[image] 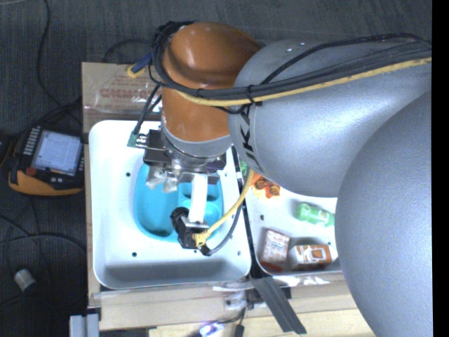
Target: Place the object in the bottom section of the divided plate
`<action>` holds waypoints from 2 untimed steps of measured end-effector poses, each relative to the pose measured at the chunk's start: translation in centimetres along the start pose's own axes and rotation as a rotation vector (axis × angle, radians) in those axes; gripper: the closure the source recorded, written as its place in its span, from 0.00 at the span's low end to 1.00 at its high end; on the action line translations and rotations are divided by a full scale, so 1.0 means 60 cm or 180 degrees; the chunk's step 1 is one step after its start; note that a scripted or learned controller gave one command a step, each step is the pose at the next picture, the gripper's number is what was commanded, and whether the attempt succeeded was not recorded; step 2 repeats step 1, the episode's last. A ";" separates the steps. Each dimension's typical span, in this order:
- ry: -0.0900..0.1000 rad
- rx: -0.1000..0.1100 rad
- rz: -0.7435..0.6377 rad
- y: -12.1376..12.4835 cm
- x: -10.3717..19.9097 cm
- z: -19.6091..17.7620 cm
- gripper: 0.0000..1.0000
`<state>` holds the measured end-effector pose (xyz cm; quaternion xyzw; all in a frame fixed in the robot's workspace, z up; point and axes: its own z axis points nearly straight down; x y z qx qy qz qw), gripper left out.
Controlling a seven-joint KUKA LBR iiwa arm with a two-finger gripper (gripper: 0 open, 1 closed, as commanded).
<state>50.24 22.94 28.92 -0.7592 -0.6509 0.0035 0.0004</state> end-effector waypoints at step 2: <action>0.0000 0.0003 0.1326 0.021 0.009 0.021 1.00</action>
